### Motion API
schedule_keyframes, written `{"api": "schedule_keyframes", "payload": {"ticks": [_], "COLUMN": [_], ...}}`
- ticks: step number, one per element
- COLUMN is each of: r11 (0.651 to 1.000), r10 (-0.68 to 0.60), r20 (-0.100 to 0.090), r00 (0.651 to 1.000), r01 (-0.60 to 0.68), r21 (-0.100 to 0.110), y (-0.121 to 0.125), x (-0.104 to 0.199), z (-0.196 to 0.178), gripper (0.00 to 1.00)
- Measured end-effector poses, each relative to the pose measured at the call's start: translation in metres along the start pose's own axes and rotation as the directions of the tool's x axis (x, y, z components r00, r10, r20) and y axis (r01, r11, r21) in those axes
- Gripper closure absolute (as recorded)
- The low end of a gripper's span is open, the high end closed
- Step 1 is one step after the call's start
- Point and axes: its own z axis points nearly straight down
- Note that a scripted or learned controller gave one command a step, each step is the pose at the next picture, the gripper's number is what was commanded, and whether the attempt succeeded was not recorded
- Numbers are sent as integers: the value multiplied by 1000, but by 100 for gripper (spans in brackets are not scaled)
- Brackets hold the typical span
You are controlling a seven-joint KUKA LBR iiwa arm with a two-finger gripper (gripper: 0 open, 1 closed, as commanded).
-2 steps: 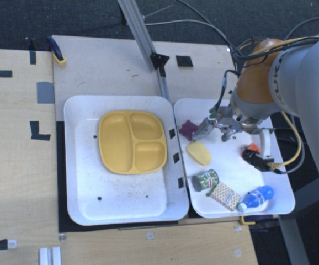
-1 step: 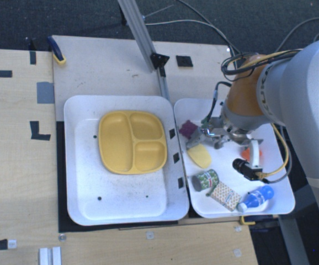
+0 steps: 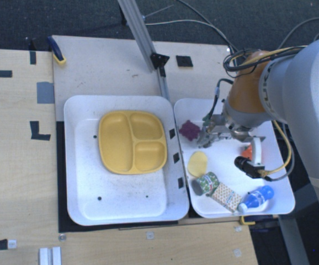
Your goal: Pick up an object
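Observation:
My gripper (image 3: 207,136) hangs over the upper left part of the right bin (image 3: 281,200), with the grey arm and its orange band reaching in from the right. A small purple object (image 3: 189,129) lies just left of the gripper, close to it but apart from it. Below the gripper rests a flat yellow round piece (image 3: 197,163). Nearer the front lie a green can (image 3: 206,183), a patterned oblong box (image 3: 225,196) and a blue bottle with a white cap (image 3: 257,199). I see nothing between the fingers.
The left bin (image 3: 82,197) holds a yellow divided plate (image 3: 132,141). A metal pole (image 3: 140,29) slants down from the top to the gap between the bins. Cables run across the dark floor behind the bench.

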Motion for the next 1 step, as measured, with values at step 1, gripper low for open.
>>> {"api": "schedule_keyframes", "payload": {"ticks": [1], "r11": [1000], "r10": [1], "r20": [1], "r00": [1000], "r01": [-1], "r21": [-5], "y": [2], "x": [-9], "z": [-50], "gripper": [100]}}
